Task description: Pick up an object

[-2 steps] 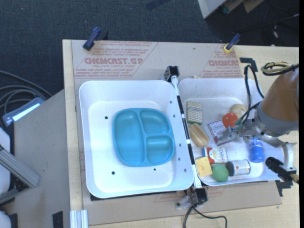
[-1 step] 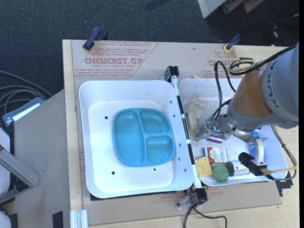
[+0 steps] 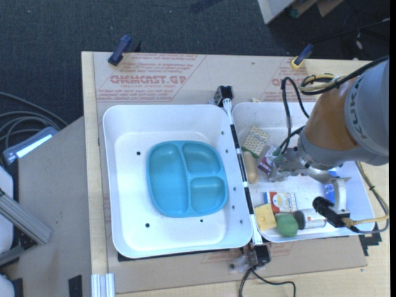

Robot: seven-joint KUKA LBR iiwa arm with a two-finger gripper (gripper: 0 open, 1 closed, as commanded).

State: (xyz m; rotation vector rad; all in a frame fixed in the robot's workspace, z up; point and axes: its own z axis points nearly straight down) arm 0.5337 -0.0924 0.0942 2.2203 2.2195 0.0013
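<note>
Gripper [image 3: 276, 166] low in right bin [image 3: 365, 212], over clutter by purple-wrapped item [image 3: 267, 164]; grip state cannot tell. Green ball [image 3: 286, 224] and marker [image 3: 307, 219] lie near front wall, toward viewer from gripper, marker's long axis left-right. Left bin [image 3: 124, 166] holds blue divided tray [image 3: 185, 178]. Little room: divider close on left.

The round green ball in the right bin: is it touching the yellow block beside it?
Touching. The camera view shows the round green ball pressed against the lower right edge of the yellow block, with no white bin floor visible between them.
</note>
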